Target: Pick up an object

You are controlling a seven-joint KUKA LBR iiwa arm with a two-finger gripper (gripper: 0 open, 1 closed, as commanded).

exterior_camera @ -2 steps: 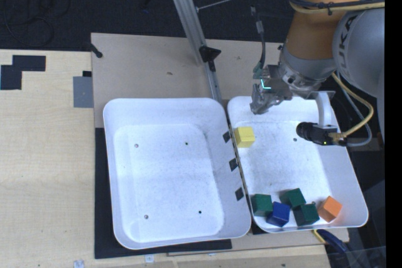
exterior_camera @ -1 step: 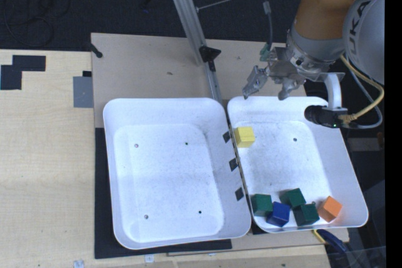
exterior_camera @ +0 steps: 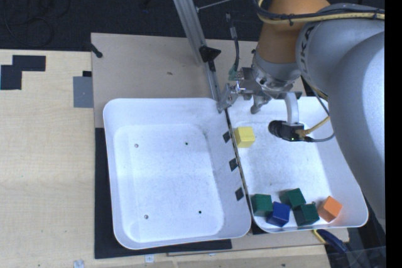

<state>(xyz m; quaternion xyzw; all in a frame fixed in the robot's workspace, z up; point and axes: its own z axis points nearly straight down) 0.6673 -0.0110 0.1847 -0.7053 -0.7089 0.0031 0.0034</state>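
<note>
My gripper (exterior_camera: 274, 115) hangs over the far end of the right bin (exterior_camera: 314, 163), below the orange wrist band. Its two fingers stand apart, open, with nothing between them. A yellow block (exterior_camera: 244, 136) lies on the bin floor just to the gripper's lower left, close to the divider and apart from the fingers. At the bin's near end sit three green blocks (exterior_camera: 293, 198), a blue block (exterior_camera: 279, 214) and an orange block (exterior_camera: 330, 208), bunched together.
The left bin (exterior_camera: 163, 179) lies beside the right one. A slanted aluminium rail (exterior_camera: 188, 22) rises behind the divider, close to the gripper's left side. The grey arm covers the right of the scene.
</note>
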